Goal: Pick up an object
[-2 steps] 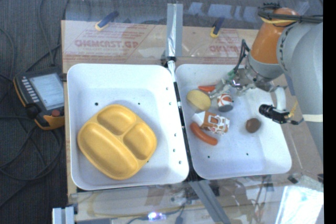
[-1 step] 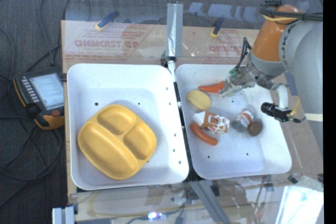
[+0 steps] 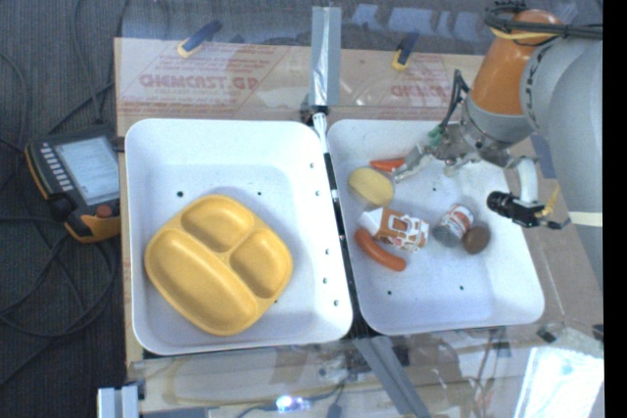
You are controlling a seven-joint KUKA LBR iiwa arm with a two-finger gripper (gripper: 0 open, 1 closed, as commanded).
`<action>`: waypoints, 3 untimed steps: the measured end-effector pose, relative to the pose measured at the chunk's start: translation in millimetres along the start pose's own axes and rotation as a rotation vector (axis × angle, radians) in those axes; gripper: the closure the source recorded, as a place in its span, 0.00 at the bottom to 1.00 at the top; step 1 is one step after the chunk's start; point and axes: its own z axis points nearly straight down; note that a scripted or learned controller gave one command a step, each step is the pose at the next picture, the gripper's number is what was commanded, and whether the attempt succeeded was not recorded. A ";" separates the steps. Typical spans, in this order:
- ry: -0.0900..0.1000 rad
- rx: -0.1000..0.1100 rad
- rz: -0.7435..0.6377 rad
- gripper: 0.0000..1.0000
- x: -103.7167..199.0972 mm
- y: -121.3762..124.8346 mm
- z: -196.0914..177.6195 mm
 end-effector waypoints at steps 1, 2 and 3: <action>0.013 -0.008 -0.054 0.00 -27.0 -91.2 4.8; 0.008 -0.010 -0.053 1.00 -29.6 -90.3 -2.6; 0.011 0.010 -0.159 1.00 16.0 -61.0 -138.0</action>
